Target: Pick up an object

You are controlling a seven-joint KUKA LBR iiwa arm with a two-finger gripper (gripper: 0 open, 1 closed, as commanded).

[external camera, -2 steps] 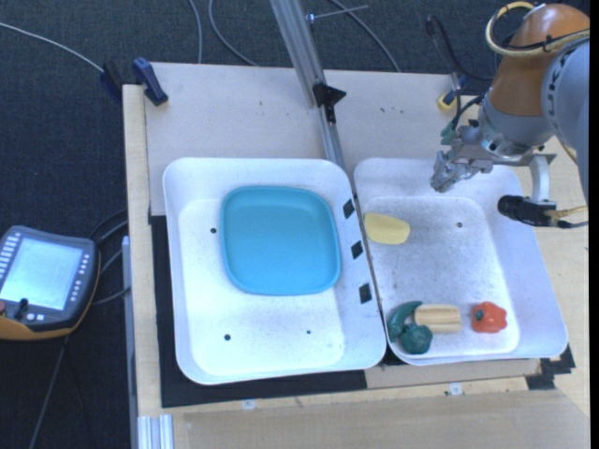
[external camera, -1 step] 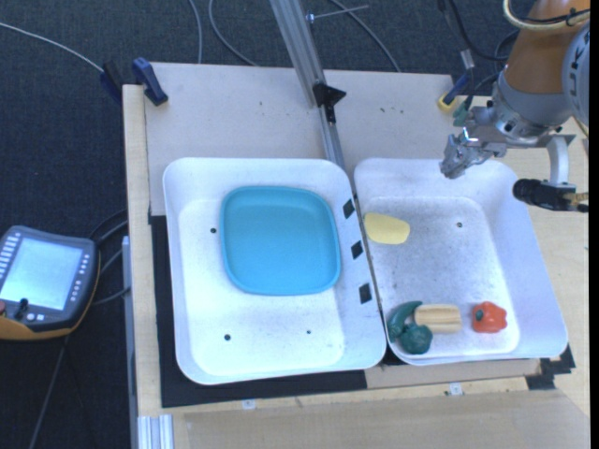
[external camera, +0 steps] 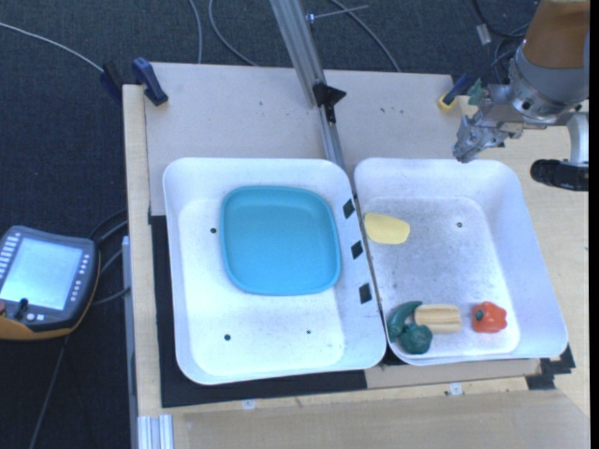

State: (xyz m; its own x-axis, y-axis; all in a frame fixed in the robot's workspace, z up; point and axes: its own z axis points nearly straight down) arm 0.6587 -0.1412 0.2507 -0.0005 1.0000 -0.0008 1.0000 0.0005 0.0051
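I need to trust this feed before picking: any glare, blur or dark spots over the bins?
In the camera view, light is even and soft; the white bins look bright but not blown out, their specks still readable. The yellow piece, red pepper and blue tray are sharp enough, with faint shadows. The gripper at the right bin's far rim is slightly soft, its fingers hard to read.

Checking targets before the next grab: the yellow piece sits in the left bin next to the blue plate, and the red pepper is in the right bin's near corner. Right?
Not quite. The camera view shows the yellow piece in the right bin, by its left wall, not in the left bin with the blue plate. The red pepper is in the right bin's near corner, as you said.
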